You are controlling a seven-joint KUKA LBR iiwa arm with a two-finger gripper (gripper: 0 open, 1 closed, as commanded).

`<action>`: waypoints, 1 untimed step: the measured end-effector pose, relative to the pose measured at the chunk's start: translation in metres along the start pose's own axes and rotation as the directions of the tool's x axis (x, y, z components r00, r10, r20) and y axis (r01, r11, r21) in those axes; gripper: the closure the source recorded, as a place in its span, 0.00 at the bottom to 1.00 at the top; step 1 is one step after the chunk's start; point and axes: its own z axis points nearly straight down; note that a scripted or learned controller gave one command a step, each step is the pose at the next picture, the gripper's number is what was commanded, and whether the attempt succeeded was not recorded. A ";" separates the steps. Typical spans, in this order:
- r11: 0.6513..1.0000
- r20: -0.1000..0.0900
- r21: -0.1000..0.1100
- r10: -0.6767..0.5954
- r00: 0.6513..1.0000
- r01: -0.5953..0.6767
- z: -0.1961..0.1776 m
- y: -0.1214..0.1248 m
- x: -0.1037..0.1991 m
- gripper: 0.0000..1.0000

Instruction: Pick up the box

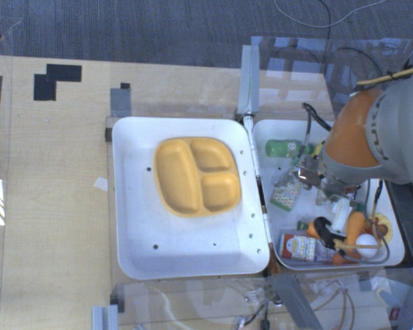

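Note:
A small box (286, 196) with a green and white print lies tilted in the left half of the right bin (275, 253). My gripper (301, 174) hangs just above and to the right of the box's upper end, at the tip of the grey arm with its orange band (351, 139). I cannot see whether it touches the box. A second, flat red and white box (303, 247) lies by the bin's front wall.
A green bottle (283, 148) lies at the back of the right bin. Orange pieces and a white ball (366, 240) sit in its front right corner. The left bin (134, 253) holds a yellow divided plate (196, 175).

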 end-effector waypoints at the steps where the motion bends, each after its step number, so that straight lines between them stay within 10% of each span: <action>1: 0.989 0.005 0.002 -0.149 0.989 0.149 0.002 0.055 0.015 0.00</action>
